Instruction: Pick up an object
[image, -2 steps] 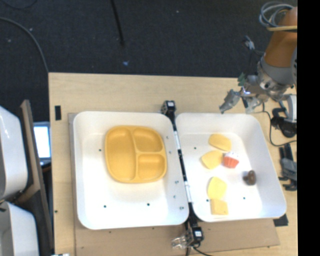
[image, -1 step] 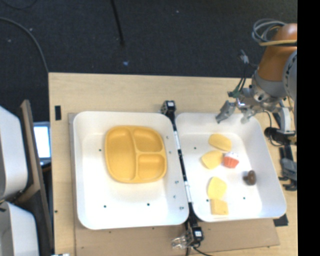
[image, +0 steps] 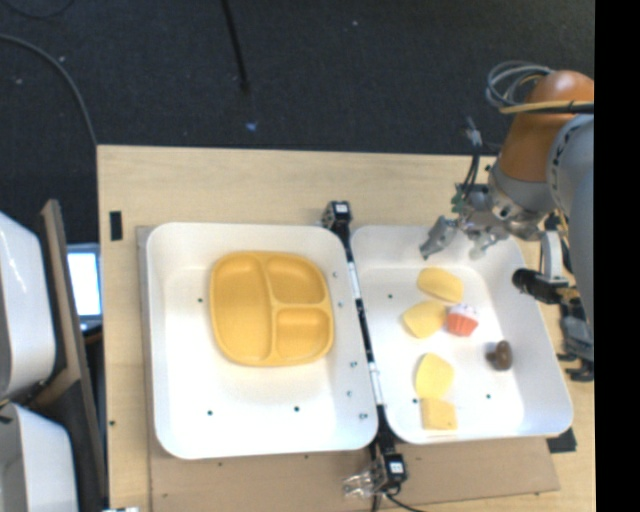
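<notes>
Grey arm: the KUKA arm (image: 560, 150) reaches in from the right side of the view, its orange band high at the upper right, wrist tilted down toward the far edge of the right bin.
Gripper: the gripper (image: 462, 238) hangs over the far part of the right bin, above the bin's rear wall; two pale metal fingers (image: 437, 240) splay out to left and right, so the claw stands wide apart with nothing between the fingers.
Right bin: the shallow white right bin (image: 530, 400) holds six small things, all lying apart from the gripper.
Yellow pieces: a yellow oval piece (image: 440, 284) lies nearest the gripper, just in front of it; a second yellow piece (image: 423, 320) lies beside a small red and white cupcake-like toy (image: 462, 321), touching or nearly so; a third yellow piece (image: 433, 375) lies nearer the front, with a yellow block (image: 437, 413) just in front of it.
Brown object: a small dark brown object (image: 499, 353) sits alone toward the bin's right side.
Left bin: the left bin (image: 180, 400) bears a yellow divided plate (image: 270, 305) with three compartments, near its middle.
Bench: a light wooden bench (image: 250, 180) carries both bins side by side; a black clip (image: 339, 212) sits at the far end of the seam between them.
</notes>
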